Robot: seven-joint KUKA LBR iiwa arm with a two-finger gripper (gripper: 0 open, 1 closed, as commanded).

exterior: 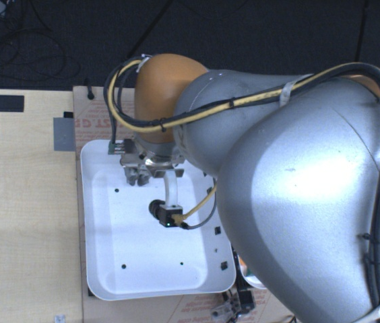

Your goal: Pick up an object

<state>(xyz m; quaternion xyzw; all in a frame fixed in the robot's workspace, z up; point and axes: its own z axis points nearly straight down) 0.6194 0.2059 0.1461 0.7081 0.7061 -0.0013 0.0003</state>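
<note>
Where the jaws hang, a white bin lies beneath.

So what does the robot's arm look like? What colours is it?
The arm is big, round and shiny silver-grey, like smooth metal shells. Above the wrist sits an orange band. A yellow cable runs along it, and the end effector is small grey metal.

Reached in from the right with the grey arm, its big rounded link crowding the near right of the view. Bent at the orange band and pointed the wrist steeply down. Hung the gripper low beneath it, left of centre. Carried a yellow cable along the arm's upper side.
</note>
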